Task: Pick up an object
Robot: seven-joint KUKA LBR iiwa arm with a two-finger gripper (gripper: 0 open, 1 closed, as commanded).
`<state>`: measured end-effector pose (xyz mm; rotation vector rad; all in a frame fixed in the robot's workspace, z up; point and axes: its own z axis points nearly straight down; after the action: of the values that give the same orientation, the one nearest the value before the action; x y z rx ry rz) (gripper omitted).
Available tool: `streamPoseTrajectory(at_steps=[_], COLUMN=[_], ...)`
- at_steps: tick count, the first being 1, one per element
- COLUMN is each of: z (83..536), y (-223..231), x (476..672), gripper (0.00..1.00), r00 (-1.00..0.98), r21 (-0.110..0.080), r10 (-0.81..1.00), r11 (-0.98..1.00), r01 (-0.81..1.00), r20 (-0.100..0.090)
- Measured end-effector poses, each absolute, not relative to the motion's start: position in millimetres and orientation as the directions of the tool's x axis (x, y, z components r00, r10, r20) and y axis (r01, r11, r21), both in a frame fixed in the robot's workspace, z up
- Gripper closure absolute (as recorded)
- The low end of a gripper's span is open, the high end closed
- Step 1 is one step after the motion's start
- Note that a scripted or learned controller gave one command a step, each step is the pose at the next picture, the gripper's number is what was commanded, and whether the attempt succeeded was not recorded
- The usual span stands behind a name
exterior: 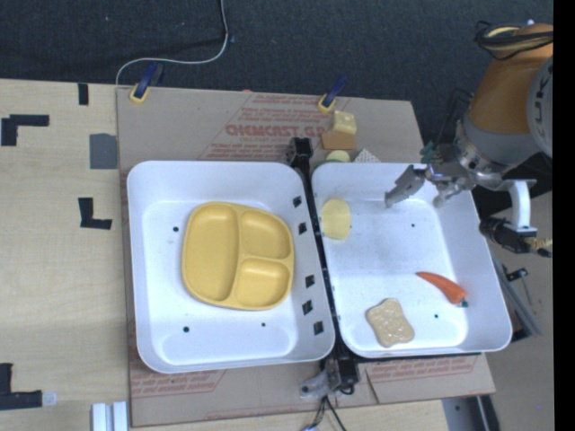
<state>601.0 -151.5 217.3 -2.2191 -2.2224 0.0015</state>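
objects for pickup lie in your right bin (485,330): a yellow round piece (335,219) at 10 o'clock, a beige cracker (390,322) at 6 o'clock, an orange carrot (442,285) at 4 o'clock. the gripper (422,188) hangs at 1 o'clock, fingers spread, grasping nothing.

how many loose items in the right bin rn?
3. A pale yellow round piece by the bin's left wall, an orange carrot near the right side, and a tan cracker-like piece at the front. Nothing looks hidden.
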Motion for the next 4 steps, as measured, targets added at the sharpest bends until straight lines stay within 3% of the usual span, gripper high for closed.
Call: streamPoseTrajectory(at_steps=[1,2,3,4], z=[165,81,87,97], y=[-228,-218,-225,-224], x=[587.7,563.9,499.8,501.9], gripper=[0.00,0.00,0.00,1.00], r00=[0.005,0.000,0.002,0.000], r21=[-0.005,0.001,0.005,0.005], r10=[1.000,1.000,1.000,1.000], r11=[-0.005,0.000,-0.002,0.000], r01=[1.000,1.000,1.000,1.000], r20=[-0.002,-0.002,-0.003,-0.002])
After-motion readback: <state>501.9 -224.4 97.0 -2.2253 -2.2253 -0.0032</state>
